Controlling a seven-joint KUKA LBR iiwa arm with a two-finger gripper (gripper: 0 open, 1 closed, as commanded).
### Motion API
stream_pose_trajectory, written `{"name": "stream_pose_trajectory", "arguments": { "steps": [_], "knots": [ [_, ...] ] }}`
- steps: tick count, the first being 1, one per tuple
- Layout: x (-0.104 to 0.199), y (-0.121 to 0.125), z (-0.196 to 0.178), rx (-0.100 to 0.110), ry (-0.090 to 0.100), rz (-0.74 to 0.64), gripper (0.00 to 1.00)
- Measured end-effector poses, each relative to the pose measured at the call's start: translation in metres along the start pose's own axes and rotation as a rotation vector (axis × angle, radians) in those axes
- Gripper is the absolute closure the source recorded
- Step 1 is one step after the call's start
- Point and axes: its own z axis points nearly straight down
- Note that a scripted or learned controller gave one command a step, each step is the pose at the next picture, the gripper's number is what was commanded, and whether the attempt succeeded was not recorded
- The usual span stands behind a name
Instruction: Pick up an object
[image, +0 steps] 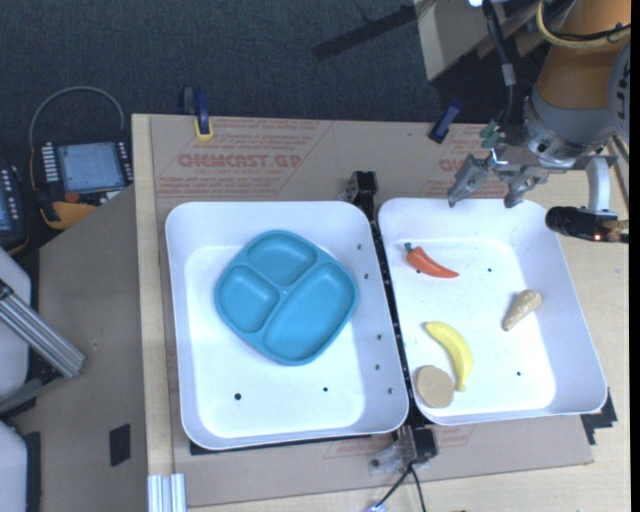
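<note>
You had a handheld control screen (88, 166) lying left of the desk (150, 300), a yellow clamp (203, 124) on its far edge, and dark carpet (250, 50) beyond.

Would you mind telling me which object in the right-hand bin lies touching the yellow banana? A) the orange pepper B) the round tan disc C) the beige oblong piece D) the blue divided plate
B: the round tan disc sits against the lower end of the banana near the front of the right bin, while the orange pepper and the beige oblong piece lie apart from it.
</note>
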Motion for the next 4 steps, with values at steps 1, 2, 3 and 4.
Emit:
{"name": "stream_pose_trajectory", "arguments": {
  "steps": [1,2,3,4],
  "knots": [
    [0.0,0.002,-0.006,-0.011,-0.001,-0.002,0.0],
    [0.008,0.001,0.038,-0.01,-0.001,-0.003,0.0],
    [0.001,0.007,0.088,-0.005,-0.001,-0.001,0.0],
    [0.004,0.006,0.152,-0.004,0.0,-0.002,0.0]
  ]
}}
